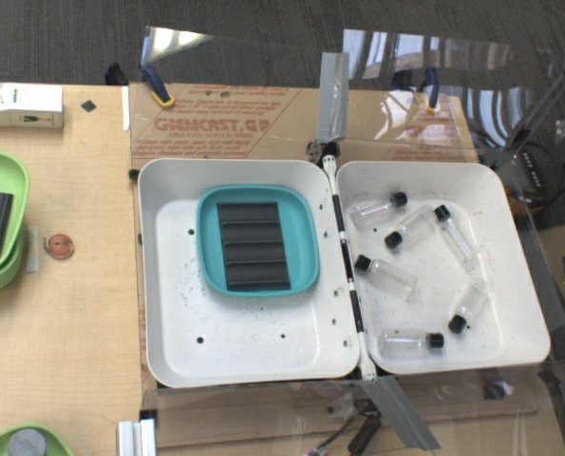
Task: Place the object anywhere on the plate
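Two shallow white plastic bins are set side by side on the light wooden bench [64, 350]. A teal, rounded-square plastic plate [304, 245] is placed in the left bin [235, 350], towards its far half and roughly centred between its left and right walls. A dark grey ribbed rectangular insert [256, 245] is laid in the middle of the plate.

Six clear plastic vials with black caps [458, 240] are scattered on the floor of the right bin [505, 255], all lying on their sides. Two are found near the far left corner, one at the far centre-right, one against the left wall at mid-depth, one towards the near right, and one along the near wall. All vials are kept apart from the plate by the adjoining bin walls; none is resting on the plate.

The state of the jaws cannot be told, nor can the position of the vials relative to them.

A flat brown printed cardboard sheet [216, 117] is laid beyond the bins. At the left edge of the bench, a stack of lime-green plastic plates [7, 255] and a small reddish round disc [61, 245] are seen, with a white rectangular box [21, 107] farther back.
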Available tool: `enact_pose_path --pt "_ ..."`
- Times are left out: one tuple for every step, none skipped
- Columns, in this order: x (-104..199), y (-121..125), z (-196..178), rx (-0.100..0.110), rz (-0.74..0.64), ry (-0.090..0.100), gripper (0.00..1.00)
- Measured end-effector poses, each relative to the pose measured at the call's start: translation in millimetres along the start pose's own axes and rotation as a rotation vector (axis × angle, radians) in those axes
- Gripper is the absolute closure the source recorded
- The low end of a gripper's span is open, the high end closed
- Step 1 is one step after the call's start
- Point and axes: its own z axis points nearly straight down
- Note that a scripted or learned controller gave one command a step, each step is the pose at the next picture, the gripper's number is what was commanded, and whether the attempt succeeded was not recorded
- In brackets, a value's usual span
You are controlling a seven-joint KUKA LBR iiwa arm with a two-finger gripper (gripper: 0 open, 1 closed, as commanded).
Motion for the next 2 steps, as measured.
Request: enact_pose_path --pt "1 0 0 0.001 0.163 0.000 0.00" --pt "2 7 11 0.002 0.286 0.000 0.00"
